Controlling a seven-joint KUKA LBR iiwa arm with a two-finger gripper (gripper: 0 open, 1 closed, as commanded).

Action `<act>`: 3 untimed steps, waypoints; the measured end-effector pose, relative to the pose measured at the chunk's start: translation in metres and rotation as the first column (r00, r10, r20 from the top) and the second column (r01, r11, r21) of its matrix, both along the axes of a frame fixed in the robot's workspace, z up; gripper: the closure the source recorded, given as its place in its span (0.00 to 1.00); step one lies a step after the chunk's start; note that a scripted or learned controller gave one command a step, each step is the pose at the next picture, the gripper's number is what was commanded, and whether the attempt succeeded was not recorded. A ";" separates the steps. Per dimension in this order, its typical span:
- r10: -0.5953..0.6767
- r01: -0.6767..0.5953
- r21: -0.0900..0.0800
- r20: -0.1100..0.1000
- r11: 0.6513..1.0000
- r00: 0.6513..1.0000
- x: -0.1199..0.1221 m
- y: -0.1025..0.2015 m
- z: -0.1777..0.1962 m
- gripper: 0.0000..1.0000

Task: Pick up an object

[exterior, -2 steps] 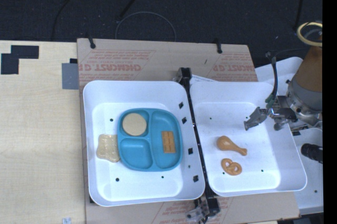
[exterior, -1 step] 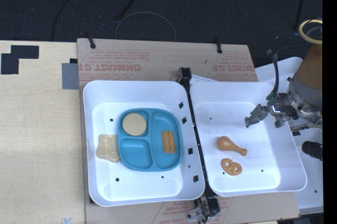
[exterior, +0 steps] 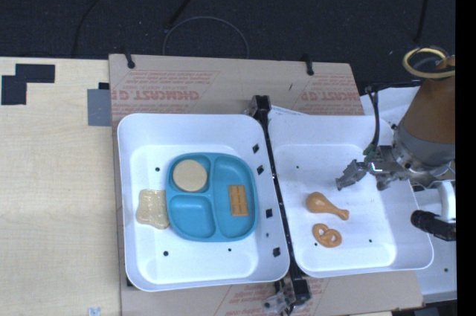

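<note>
Camera view: the gripper (exterior: 355, 175) hangs over the right bin (exterior: 405, 259), toward its far right corner. Its fingers look spread apart with nothing between them. The drumstick (exterior: 326, 205) lies mid-bin, near the fingers on their left and clear of them (pretzel (exterior: 327, 236) sits just beside it, nearer the front edge). You should centre over the drumstick's thick end before descending.

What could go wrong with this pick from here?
1. The gripper sits up and to the right of the drumstick, not over it, so a straight descent would likely close on bare bin floor.
2. The pretzel lies close below the drumstick; a grab at either could knock the other.
3. The arm works near the right bin wall and could clip it.
</note>
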State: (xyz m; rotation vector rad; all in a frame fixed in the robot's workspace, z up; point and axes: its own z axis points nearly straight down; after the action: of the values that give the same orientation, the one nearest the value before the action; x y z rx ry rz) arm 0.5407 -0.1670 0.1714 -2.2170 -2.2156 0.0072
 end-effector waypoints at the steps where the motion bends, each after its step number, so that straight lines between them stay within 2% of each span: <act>1: 0.000 0.000 0.001 0.000 1.000 1.000 0.001 -0.008 -0.058 0.00; 2: -0.001 0.001 -0.001 0.005 1.000 1.000 0.001 -0.007 -0.085 0.00; 3: -0.004 0.004 -0.001 0.005 1.000 1.000 0.001 -0.008 -0.073 1.00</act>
State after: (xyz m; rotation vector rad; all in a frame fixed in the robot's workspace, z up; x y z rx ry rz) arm 0.5419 -0.1751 0.0980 -2.2252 -2.2139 0.0022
